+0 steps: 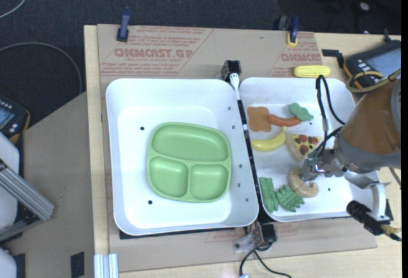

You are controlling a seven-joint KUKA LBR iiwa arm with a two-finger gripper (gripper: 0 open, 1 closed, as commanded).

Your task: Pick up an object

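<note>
The right bin (338,95) holds toy food: a carrot (285,120) with a green top (301,111), a brown toast-like piece (257,117), a yellow banana (268,141), a pizza slice (301,143), a tan ring-shaped pastry (302,186) and green pea pods (280,196). My gripper (310,169) reaches in from the right and is low over the bin, just above the tan pastry and below the pizza slice. The wrist hides its fingers.
The left bin (127,101) holds a green divided plate (189,161). A black divider strip (242,124) runs between the bins. A yellow clip (311,71) lies behind the right bin. Cables and a black device sit at the bench's right edge.
</note>
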